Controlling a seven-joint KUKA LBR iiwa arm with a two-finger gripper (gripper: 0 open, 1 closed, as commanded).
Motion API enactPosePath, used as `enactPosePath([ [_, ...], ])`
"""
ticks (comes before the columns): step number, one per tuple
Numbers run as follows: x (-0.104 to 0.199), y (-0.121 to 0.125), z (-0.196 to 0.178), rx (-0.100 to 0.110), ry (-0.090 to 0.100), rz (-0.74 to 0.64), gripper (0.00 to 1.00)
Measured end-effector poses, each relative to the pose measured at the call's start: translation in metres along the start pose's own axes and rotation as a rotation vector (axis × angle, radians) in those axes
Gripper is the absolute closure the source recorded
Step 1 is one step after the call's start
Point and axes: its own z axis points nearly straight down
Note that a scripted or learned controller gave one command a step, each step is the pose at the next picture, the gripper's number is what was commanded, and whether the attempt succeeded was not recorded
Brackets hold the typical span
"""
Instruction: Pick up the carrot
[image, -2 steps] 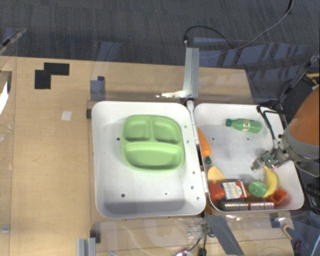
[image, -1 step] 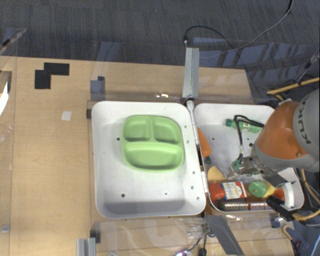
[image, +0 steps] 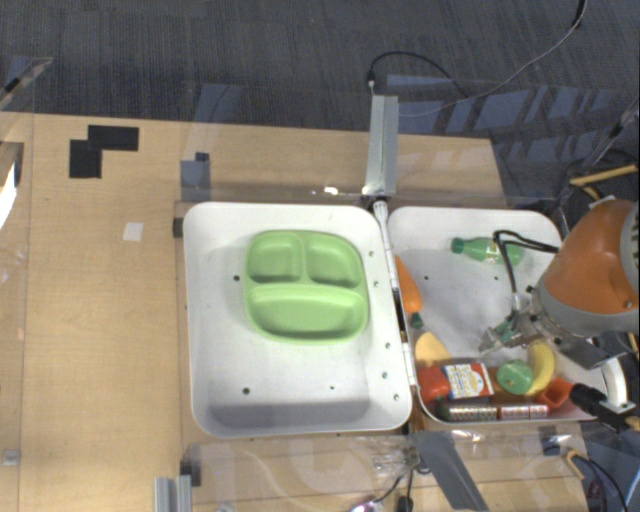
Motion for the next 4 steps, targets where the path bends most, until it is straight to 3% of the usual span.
enactPosePath([
  [1, 0.038, 0.01, -0.078, 0.01, 0.005, -0.101, 1.0],
  [2, 0.054, 0.005, -0.001, 0.003, 0.002, -0.065, 1.0],
  [3, 0.092, 0.014, -0.094, 0.013, 0.003, 0.419, 1.0],
  [4, 0.063, 0.004, -0.04, 0.017, 0.003, 0.569, 1.0],
])
